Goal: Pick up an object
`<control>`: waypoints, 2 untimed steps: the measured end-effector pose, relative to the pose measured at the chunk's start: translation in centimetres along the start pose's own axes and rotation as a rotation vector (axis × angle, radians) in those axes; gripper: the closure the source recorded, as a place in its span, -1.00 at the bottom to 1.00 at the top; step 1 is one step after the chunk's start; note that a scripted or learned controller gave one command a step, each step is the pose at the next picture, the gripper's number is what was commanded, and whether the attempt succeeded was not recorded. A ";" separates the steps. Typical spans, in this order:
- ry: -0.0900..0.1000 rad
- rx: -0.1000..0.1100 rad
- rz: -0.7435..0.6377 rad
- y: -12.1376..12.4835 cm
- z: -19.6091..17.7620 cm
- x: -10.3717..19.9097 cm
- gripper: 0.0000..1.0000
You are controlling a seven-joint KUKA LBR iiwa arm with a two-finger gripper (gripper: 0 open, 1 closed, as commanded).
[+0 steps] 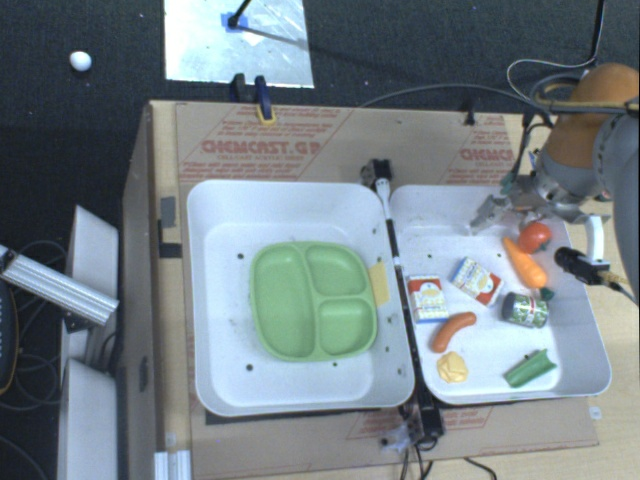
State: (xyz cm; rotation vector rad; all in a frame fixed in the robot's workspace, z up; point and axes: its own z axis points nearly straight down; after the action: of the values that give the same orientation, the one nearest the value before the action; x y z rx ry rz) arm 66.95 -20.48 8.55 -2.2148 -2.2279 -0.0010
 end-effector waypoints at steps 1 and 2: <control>0.000 0.000 0.000 0.0 0.0 0.0 -1.00; 0.000 0.000 0.000 0.0 0.0 0.0 -1.00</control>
State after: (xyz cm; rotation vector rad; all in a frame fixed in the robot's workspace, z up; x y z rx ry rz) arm 66.95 -20.48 8.55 -2.2146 -2.2280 -0.0009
